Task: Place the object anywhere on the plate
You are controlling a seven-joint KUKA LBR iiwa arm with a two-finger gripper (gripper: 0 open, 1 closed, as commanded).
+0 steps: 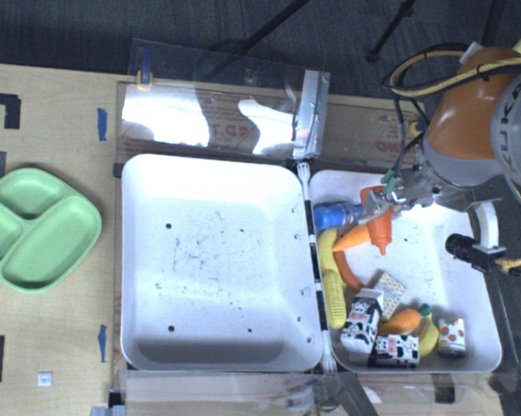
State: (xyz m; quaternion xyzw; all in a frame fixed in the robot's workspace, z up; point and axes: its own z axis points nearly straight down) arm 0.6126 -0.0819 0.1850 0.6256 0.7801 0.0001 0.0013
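I see the gripper (391,199) over the right bin (482,351), just above an orange carrot (372,234); I cannot tell whether it grips anything. The green plate (33,228) sits well left of both bins, its left edge cut off.

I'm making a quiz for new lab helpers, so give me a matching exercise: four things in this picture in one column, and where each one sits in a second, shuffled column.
Things:
1. green plate
2. blue bottle
3. corn cob
4. small carton

Places:
A. right bin, near right corner
B. on the bench, left of both bins
C. right bin, lying along its left wall
D. right bin, far left corner, beside the carrot

Pairs: 1-B, 2-D, 3-C, 4-A
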